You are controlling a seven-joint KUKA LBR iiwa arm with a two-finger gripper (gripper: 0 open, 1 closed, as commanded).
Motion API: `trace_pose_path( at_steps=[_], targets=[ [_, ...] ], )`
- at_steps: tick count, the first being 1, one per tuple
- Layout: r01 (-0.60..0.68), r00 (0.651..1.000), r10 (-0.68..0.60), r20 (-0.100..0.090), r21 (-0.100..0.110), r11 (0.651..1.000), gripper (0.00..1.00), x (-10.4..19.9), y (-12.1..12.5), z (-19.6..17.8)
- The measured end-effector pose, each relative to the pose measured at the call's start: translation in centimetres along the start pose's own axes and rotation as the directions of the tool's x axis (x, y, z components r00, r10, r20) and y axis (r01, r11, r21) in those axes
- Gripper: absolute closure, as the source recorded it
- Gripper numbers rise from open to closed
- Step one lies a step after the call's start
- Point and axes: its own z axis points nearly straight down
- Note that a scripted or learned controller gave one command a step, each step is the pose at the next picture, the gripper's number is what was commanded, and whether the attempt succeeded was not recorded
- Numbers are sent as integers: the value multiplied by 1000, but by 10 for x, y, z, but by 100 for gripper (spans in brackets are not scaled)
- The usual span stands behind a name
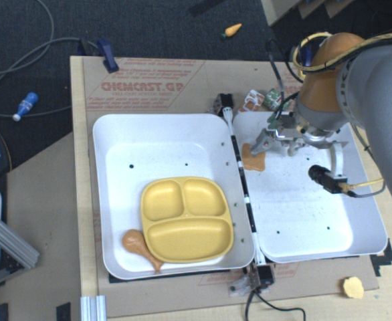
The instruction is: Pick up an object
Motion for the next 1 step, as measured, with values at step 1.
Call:
trace_pose_path(
  at_steps=[1],
  targets=[
    [-2,1000,2,1,-2,1000,0,-12,37,17]
  ],
)
